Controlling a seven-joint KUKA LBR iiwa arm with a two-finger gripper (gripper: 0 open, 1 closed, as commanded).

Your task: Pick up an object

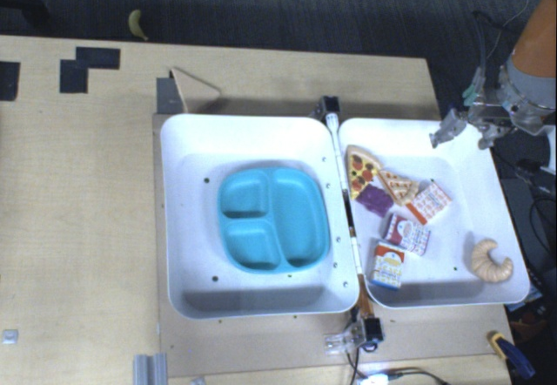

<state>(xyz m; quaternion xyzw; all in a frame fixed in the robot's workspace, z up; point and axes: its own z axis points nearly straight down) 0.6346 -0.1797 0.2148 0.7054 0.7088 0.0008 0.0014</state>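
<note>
Croissant (492, 260): lone item, right bin (500, 192), front-right corner, well apart from box cluster; long axis runs roughly front-to-back. Gripper (465, 132): above bin's back rim, fingers spread, nothing between them. Croissant lies toward front from gripper, slightly right. Nearer alternatives: pizza slice (360, 169), waffle (398, 186).

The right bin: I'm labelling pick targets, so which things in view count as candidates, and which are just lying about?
Candidates, all in the right bin:
pizza slice
waffle
purple block
three small cartons
croissant

Just lying about:
blue divided tray in the left bin
banana on the floor
</note>
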